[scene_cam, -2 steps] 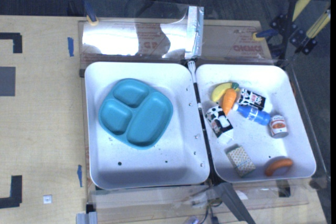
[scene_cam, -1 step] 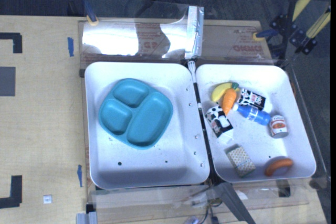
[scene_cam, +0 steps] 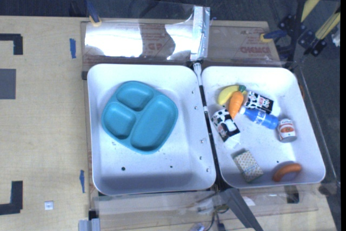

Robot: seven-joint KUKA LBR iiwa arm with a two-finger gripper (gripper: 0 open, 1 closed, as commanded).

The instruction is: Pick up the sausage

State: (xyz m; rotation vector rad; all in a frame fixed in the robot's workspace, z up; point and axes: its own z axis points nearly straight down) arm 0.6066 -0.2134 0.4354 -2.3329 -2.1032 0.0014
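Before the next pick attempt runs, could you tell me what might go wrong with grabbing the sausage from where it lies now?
1. The sausage lies in the near right corner of the right bin, close to the walls, so the jaws may strike the rim.
2. It looks rounded and smooth, so it could roll or slip out of a pinch.
3. The small can sits nearby and might get bumped on the approach.

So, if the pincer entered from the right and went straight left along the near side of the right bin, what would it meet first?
Probably the sausage, lying in the right bin's near right corner. If the pincer travelled low, the bin's wall would come first; height cannot be judged here.
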